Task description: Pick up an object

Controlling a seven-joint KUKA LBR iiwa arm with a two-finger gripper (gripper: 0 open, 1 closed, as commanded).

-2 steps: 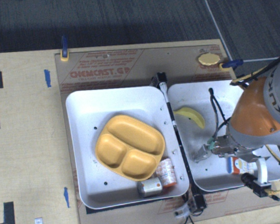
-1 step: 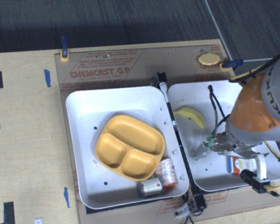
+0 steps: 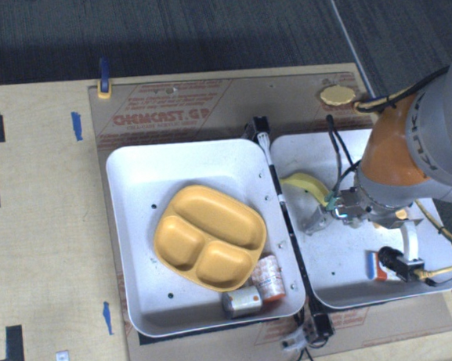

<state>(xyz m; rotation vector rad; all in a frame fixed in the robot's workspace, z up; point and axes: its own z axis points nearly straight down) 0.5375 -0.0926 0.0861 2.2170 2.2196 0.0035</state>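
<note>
In the right bin, a yellow banana-shaped object lies near the left wall. My gripper hangs just below and to the right of it, low over the bin floor, close to the yellow object's lower end. Nothing shows between the gripper's tips. The left bin holds a large yellow three-compartment tray, a small bottle with a red and white label and a grey cylinder at the front.
A small white, blue and red item lies in the right bin's front part, under the wrist. The wall between the two bins runs just left of the gripper. A tan disc sits on the board behind the right bin.
</note>
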